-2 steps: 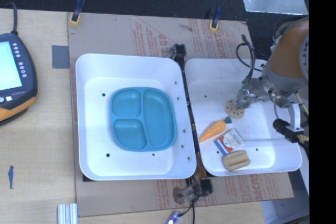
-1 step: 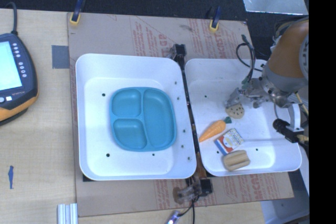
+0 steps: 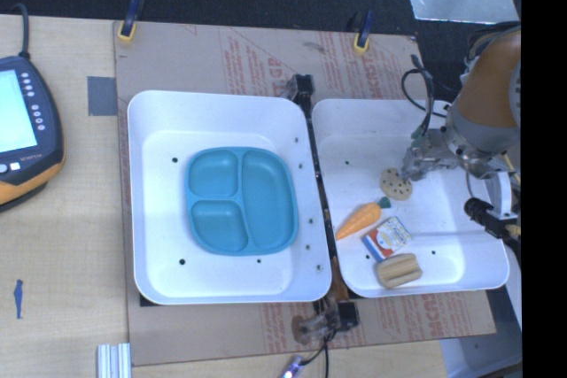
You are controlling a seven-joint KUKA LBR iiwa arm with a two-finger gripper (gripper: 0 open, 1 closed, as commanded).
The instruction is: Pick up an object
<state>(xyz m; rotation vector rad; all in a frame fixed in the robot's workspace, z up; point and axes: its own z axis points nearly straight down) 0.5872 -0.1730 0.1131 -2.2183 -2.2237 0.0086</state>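
The cracker [image 3: 396, 184] lies in the right bin [image 3: 354, 124], just beside the gripper [image 3: 416, 165] — finger opening cannot be determined, nothing visibly held. Step in hand: approach. Next move requires centering over the cracker — carrot [image 3: 359, 220] lies near.

Left bin [image 3: 151, 190] holds a blue divided plate [image 3: 241, 199]. Right bin [image 3: 354, 124] holds a cracker [image 3: 396, 184], carrot [image 3: 361, 219], small carton [image 3: 387, 237] and bread roll [image 3: 397, 270]. The hand [image 3: 422, 159] is low over the right bin, at the cracker's 2 o'clock.
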